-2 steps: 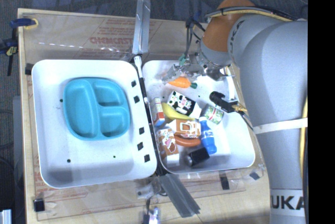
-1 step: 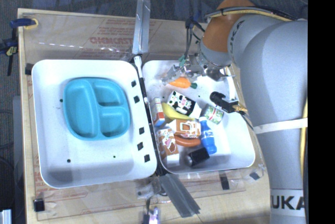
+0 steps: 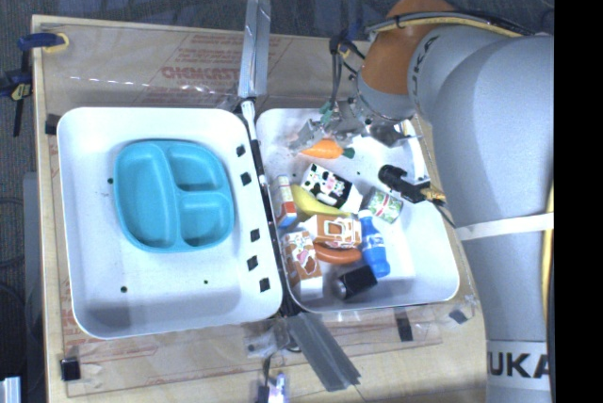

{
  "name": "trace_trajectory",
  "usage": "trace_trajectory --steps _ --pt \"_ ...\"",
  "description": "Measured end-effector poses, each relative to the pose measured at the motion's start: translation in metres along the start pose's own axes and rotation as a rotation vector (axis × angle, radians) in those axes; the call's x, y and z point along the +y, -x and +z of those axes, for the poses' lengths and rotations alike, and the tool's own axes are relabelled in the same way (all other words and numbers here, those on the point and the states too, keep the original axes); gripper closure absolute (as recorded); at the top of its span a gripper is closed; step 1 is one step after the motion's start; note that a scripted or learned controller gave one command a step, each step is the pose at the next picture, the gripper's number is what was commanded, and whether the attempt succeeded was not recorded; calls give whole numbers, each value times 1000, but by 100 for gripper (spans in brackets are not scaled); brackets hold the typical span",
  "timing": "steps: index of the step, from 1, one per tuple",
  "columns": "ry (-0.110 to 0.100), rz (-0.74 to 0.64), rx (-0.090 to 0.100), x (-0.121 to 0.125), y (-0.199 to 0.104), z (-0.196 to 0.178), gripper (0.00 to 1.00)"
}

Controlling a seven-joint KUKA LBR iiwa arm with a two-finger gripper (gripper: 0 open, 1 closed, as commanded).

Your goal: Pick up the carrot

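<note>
Low over the far end of the right bin [image 3: 443,279], the gripper [image 3: 332,120] sits just above the carrot [image 3: 323,149], close to the bin's back wall; whether it is spread or pressed together I cannot tell, since the wrist hardware hides it. The carrot lies near the top of the right bin, orange with a pale green end, and nothing shows it being pinched. Room there is tight: the back rim is just behind, the divider between the two bins stands to the left, and the grey arm [image 3: 480,109] covers the right rim. Just below the carrot lies a black-and-white patterned carton [image 3: 327,185], beside a banana [image 3: 306,201], a blue bottle [image 3: 375,252], a small green-labelled can [image 3: 384,204] and a black block [image 3: 357,281], all crowded together. The left bin [image 3: 85,288] holds a blue divided tray [image 3: 174,194], with bare white floor around it. Both bins rest on the tabletop [image 3: 141,62].
</note>
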State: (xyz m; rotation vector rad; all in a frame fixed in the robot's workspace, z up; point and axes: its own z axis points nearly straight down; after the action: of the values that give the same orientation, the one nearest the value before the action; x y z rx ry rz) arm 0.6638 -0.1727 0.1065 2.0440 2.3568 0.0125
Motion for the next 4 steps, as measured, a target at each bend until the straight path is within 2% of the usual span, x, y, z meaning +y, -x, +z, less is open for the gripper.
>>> trace_trajectory --steps 2,4 --pt "-3 0 0 0 -4 0 0" --pt "2 -28 3 0 8 1 0"
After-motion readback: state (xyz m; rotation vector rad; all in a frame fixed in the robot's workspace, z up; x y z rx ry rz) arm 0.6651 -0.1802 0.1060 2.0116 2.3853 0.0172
